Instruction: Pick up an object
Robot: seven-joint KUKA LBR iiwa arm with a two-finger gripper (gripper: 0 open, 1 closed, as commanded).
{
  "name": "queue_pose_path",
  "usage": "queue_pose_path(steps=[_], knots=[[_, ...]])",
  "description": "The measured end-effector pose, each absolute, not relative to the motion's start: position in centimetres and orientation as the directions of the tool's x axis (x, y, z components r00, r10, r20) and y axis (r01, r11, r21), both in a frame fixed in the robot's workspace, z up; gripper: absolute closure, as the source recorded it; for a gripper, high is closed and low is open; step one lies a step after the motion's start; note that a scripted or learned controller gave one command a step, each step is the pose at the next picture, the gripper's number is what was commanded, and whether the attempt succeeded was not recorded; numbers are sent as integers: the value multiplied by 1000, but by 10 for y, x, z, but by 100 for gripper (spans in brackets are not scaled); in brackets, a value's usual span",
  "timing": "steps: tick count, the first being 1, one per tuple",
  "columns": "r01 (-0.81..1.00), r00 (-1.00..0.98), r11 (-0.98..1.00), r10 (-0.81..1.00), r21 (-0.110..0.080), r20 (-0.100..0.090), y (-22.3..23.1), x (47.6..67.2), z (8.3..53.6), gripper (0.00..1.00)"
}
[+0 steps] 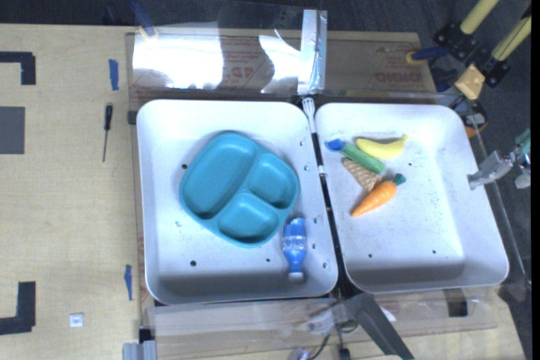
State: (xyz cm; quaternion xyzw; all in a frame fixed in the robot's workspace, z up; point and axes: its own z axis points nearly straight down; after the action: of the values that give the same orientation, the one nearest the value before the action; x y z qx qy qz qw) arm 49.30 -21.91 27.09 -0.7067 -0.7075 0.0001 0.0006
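Two white bins sit side by side across the middle of the frame. The left bin (160,181) holds a blue plate (239,187) with three compartments, lying a little left of the bin's centre and turned at a slant. Just below and right of the plate, near the bin's lower right corner, a small blue bottle (294,246) lies on its side, touching or nearly touching the plate's edge.

The right bin (439,215) has a small cluster of toy food in its upper left part — a yellow banana (381,147) at the top, a green piece (364,159) just under it, a tan waffle cone (360,173) below that, and an orange carrot (375,196) lowest, its green top pointing up and to the right. A small blue piece (335,145) lies just left of the banana. These items lie close together, some touching; the rest of that bin's floor is bare white.

At the right edge of the frame, beside the right bin's outer rim, a grey metal part (498,167) pokes in — too little of it shows to say whether this is the gripper, so its state cannot be told. It is well apart from the food cluster.

A black screwdriver (106,131) lies on the wooden bench at the left, and a clear plastic sheet (228,55) stands above the left bin.
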Motion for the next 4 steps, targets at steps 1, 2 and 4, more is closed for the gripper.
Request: queue_pose_path(steps=[1, 2, 4], knots=[[1000, 7, -7, 1000, 2, 0, -147, 532, 93, 0], [995, -104, 104, 995, 3, 0, -102, 595, 92, 0], [996, 83, -83, 997, -14, 0, -109, 663, 97, 100]])
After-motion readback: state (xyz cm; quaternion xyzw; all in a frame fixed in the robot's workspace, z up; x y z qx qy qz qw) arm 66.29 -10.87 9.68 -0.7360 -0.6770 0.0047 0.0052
